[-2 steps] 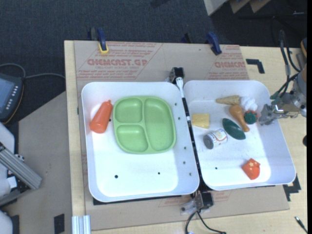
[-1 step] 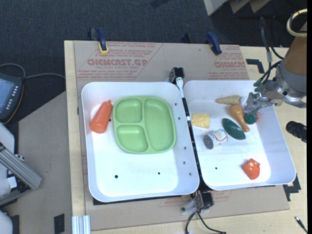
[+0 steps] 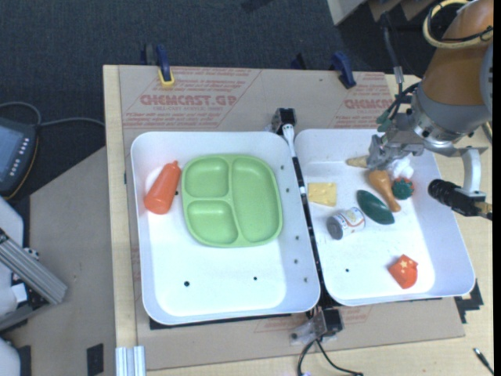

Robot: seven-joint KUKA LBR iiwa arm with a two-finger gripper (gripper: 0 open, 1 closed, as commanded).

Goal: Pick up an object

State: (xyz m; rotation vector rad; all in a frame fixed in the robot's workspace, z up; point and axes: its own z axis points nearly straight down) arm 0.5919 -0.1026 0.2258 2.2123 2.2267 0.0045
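Hanging low over the right bin [image 3: 448, 245], my fingers [image 3: 388, 153] are just above the top end of the orange carrot toy [image 3: 383, 188]. I cannot tell if they are spread or pressed together, and I cannot see anything held between them.

The carrot toy lies in the right bin, pointing down and to the right. Touching its lower side is a dark green leaf-shaped toy [image 3: 376, 207]. Just right of the carrot sits a small teal thing [image 3: 402, 187], with a bit of white [image 3: 404, 168] above it. Up and left of the carrot is a small tan piece [image 3: 358, 161]. Left of the carrot lies a yellow block [image 3: 322, 193], and below that a little can [image 3: 345, 223] on its side. Well below the carrot is a red toy [image 3: 403, 271].

Far left of the carrot, in the left bin [image 3: 149, 245], are a green plate [image 3: 232, 200] with three parts and an orange bottle [image 3: 162, 188] beside it. Both bins sit on the brown table [image 3: 235, 92].
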